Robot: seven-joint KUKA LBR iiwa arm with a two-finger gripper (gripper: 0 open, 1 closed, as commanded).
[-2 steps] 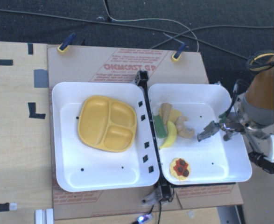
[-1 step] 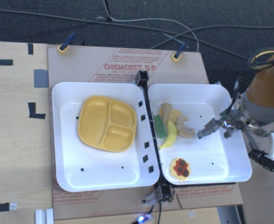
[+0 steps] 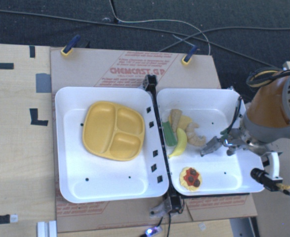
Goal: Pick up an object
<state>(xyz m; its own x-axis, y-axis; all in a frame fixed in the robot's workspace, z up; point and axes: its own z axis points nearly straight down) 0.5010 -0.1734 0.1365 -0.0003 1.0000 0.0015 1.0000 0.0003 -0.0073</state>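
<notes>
The end effector (image 3: pixel 207 148) hangs low in the right bin (image 3: pixel 209 95), nothing visibly held (whether it is spread, I cannot tell). Just to its left lies the food pile with the banana (image 3: pixel 179 143), apparently its target; the pizza (image 3: pixel 190 177) sits below-left.

Robot lab bench.
Cardboard sheet (image 3: pixel 135 68) clamped at the top, black tape marks (image 3: pixel 36 117) at left, cables (image 3: pixel 149 26) trailing over dark carpet (image 3: pixel 46 26).
</notes>
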